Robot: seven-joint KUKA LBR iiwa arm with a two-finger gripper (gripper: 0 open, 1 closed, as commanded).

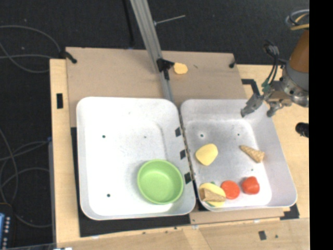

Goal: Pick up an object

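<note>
Grey gripper (258, 106) hangs over the right bin (270, 163) at its two o'clock corner, fingers spread apart with nothing between them. At six o'clock from it lie a tan cone (252, 153), a yellow lump (206, 154), two red pieces (240, 187) and a banana (212, 194). A green bowl (160, 181) sits in the left bin (104, 139)

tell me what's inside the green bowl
Nothing shows inside the green bowl: its bare green bottom is visible. It sits in the left bin. Whatever lies under the bowl is covered by it.
</note>
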